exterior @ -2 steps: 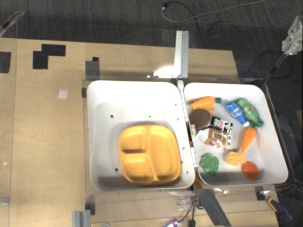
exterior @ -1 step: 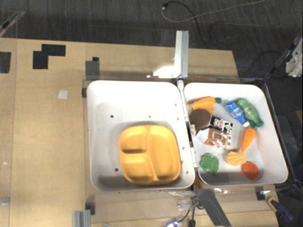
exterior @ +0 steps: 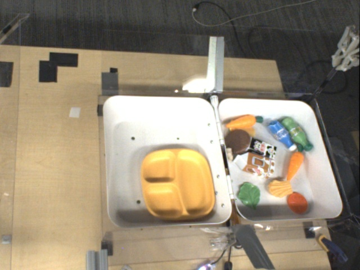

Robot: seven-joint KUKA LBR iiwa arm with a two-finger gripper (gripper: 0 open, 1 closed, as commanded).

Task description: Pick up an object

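A yellow plastic divided tray (exterior: pixel 178 183) lies in the left white bin (exterior: pixel 121 122). The right white bin (exterior: pixel 320 145) holds small toy foods: two orange carrots (exterior: pixel 243 121), a green bottle (exterior: pixel 296 133), a red ball (exterior: pixel 297 202). My pale two-finger gripper (exterior: pixel 346 48) hangs beyond that bin's far right corner; I cannot tell whether it is parted or holding anything.

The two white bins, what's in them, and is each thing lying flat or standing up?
Left bin: holds the yellow tray.
Yellow tray: lying flat, compartments facing up.
Right bin: holds the toys, crowded together.
Green bottle: lying on its side.
Blue bottle: lying on its side beside the green one.
Two carrots: lying down.
Broccoli: near the front wall.
Gripper: outside the bins, holding nothing.
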